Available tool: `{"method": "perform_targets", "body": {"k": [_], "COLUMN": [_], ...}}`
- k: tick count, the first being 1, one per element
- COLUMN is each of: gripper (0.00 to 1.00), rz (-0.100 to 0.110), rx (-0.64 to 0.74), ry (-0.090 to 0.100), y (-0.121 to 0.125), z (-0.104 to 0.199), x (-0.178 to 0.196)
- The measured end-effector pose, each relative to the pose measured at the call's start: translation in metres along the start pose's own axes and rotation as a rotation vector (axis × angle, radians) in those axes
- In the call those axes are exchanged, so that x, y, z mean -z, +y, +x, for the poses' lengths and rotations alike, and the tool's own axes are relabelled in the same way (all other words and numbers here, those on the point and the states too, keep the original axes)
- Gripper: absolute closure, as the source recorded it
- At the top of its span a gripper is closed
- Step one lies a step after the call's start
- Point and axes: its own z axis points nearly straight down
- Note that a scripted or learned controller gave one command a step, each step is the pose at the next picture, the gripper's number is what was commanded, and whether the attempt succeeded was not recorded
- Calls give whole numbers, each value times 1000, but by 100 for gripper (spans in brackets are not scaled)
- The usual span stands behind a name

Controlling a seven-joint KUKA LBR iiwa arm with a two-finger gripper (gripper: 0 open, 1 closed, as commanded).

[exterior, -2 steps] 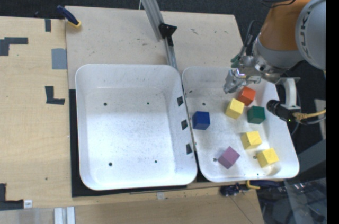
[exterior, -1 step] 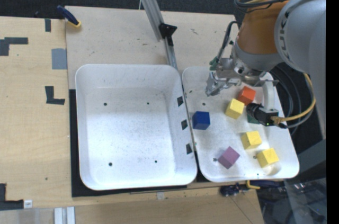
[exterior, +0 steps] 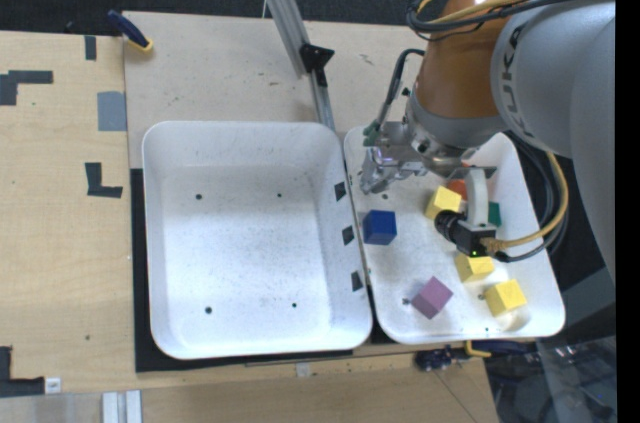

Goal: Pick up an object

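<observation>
Pick not yet made – nothing lifted.
Gripper (exterior: 378, 166) hung over right bin (exterior: 535, 311) upper-left corner, just above blue cube (exterior: 379, 227); jaws' state unclear, can't tell. Cube sat on bin floor, approx. frame centre-right; grasp & lift remained.

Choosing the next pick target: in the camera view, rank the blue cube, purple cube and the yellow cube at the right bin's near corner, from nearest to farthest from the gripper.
1. Blue cube: just below the gripper, by the right bin's left wall.
2. Purple cube: lower, mid-bin.
3. Yellow cube: farthest, near the bin's lower right corner.
</observation>
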Motion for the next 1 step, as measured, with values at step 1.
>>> {"method": "perform_targets", "body": {"k": [1], "gripper": [100], "rz": [0], "rx": [1], "ry": [0], "y": [-13], "z": [52], "x": [8]}}
